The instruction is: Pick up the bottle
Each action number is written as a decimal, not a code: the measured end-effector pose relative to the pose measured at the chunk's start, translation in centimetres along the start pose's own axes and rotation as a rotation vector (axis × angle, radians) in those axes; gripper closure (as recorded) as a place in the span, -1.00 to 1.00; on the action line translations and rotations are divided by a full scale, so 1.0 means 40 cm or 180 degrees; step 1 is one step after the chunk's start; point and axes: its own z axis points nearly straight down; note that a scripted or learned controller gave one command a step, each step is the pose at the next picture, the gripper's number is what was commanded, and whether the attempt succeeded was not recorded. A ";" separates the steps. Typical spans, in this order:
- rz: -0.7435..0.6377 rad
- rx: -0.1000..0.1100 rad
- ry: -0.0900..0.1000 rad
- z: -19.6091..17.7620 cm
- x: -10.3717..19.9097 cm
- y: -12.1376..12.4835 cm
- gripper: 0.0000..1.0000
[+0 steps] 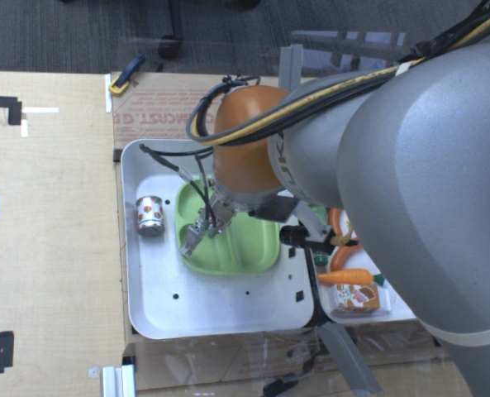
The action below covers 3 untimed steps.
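- arm (pixel 410 180) reaches over both bins from the table's right edge.
- left bin (pixel 228 317) holds a green plate (pixel 249 251).
- tool (pixel 197 236) hangs over the plate's left rim; its opening can't be made out.
- bottle: none is identifiable; a small can (pixel 150 216) stands left of the tool.

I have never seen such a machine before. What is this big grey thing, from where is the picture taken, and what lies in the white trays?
The big grey shape is a robot arm with an orange band, reaching in from the right. One fixed camera looks down on it at a slant. At its end is a small two-finger gripper, low over a green plate in the left white bin. A small can stands beside the plate. The right bin holds a carrot and a small packet. I cannot tell if the gripper holds anything.
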 end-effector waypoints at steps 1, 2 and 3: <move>-0.0096 0.0098 0.0026 0.026 -0.120 0.181 -1.00; -0.0098 0.0117 0.0057 0.013 -0.111 0.179 1.00; -0.0951 -0.0029 -0.0012 0.004 -0.014 0.018 1.00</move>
